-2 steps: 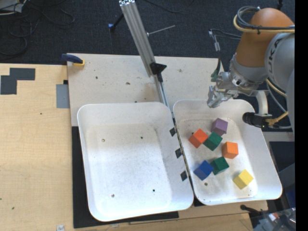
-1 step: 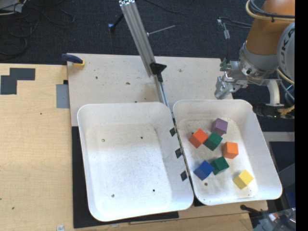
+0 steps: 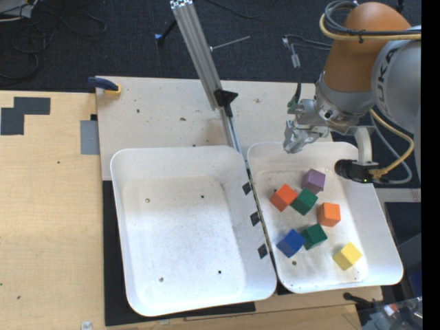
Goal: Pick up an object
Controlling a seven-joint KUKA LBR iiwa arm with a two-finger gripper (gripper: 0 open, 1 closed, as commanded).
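Note:
Several small cubes lie in the right bin (image 3: 385, 253): a purple one (image 3: 315, 180), a red-orange one (image 3: 282, 197), a green one (image 3: 304, 201), an orange one (image 3: 329, 214), a second green one (image 3: 315, 236), a blue one (image 3: 290, 243) and a yellow one (image 3: 347, 256). My gripper (image 3: 297, 141) hangs over the bin's far edge, up and left of the purple cube, apart from all the cubes. Nothing shows between its fingers.
The left bin (image 3: 137, 184) sits beside the right one, with black clips along their shared wall. A slanted aluminium bar (image 3: 203, 57) rises behind the bins. A black part with cabling (image 3: 354, 170) overhangs the right bin's far right edge.

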